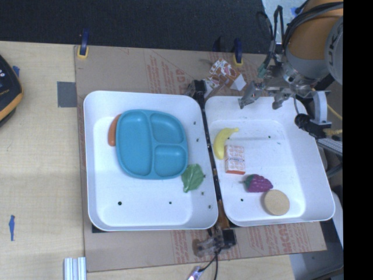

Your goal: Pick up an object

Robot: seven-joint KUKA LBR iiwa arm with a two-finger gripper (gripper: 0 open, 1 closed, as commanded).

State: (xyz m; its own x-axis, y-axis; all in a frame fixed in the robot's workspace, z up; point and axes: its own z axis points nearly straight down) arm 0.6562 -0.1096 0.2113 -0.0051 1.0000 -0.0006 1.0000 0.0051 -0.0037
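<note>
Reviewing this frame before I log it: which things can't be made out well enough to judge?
- Orange object, left bin: mostly under the blue plate; identity unclear.
- Small box, right bin: print too small to read.
- Wrapper behind the bins: crumpled and blurry.
- Arm: cut off by the top edge.
- Gripper: the fingertips are apart above the right bin's far edge, with nothing between them.

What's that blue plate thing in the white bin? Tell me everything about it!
The blue plate is a light blue divided tray that looks like plastic, with rounded corners and three compartments: one long one on its left and two smaller ones on its right. It lies flat and right way up in the left bin, slightly turned. An orange thing peeks out from under its left edge, and a green leaf sits just by its lower right corner.
</note>
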